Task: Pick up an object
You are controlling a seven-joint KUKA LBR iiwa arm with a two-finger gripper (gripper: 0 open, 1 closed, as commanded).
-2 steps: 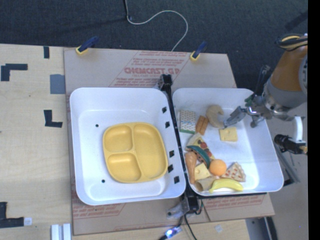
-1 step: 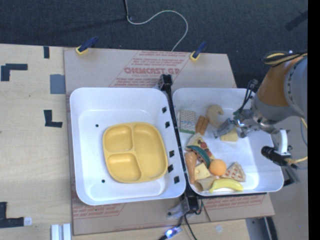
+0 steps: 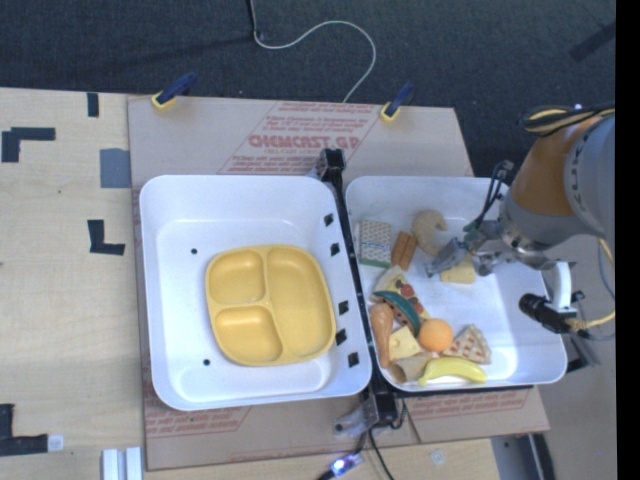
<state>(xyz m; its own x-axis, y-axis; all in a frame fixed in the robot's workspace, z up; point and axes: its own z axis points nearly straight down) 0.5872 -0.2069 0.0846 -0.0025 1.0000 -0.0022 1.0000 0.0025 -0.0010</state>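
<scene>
Toy food (image 3: 425, 328), right bin (image 3: 520, 363): roughly ten pieces, mostly heaped at left and front. One banana (image 3: 452, 371), yellow, curved, along front wall. One orange (image 3: 435, 335), round, just behind banana. One pizza-like wedge (image 3: 470, 346), touching orange on its right. One carrot-like orange piece (image 3: 382, 334) along left wall. One pale yellow cheese wedge (image 3: 403, 345) between carrot and orange. One dark multicoloured piece (image 3: 400, 302) above those, shape unclear. One checked pale cracker (image 3: 374, 239) near back-left. One small brown stick (image 3: 404, 249) beside cracker. One beige rounded lump (image 3: 430, 227) further right. One small yellow-white piece (image 3: 459, 274) mid-bin, right at gripper (image 3: 447, 261) tip.

Gripper low in right bin, angled in from right, tip at yellow-white piece; cannot tell finger state, cannot tell if piece held. Arm (image 3: 560, 188) over bin's right side, orange band visible.

Left bin (image 3: 165, 268): one yellow divided plate (image 3: 270, 303), three compartments. Two bins side by side on cardboard sheet (image 3: 300, 133), two clamps at its back edge. White cable (image 3: 310, 33) looping behind.
</scene>
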